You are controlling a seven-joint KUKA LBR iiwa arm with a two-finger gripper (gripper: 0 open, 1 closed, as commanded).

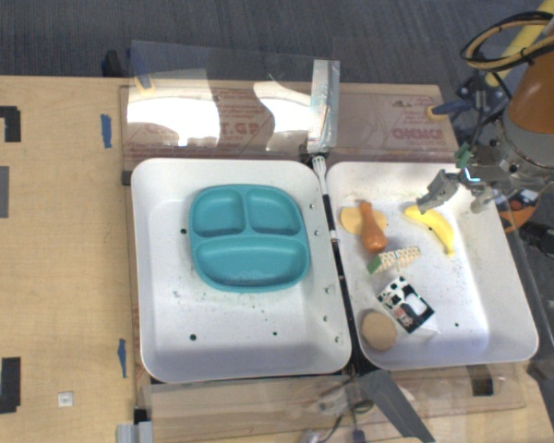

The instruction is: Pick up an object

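The hand (463, 190) hangs with fingers spread wide and holding nothing, above the banana (433, 225) near the right bin's (499, 330) far edge.

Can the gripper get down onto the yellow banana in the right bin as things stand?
Probably yes. The gripper hangs just above and right of the banana, which lies alone on the bin floor; the carrot lies well to its left.
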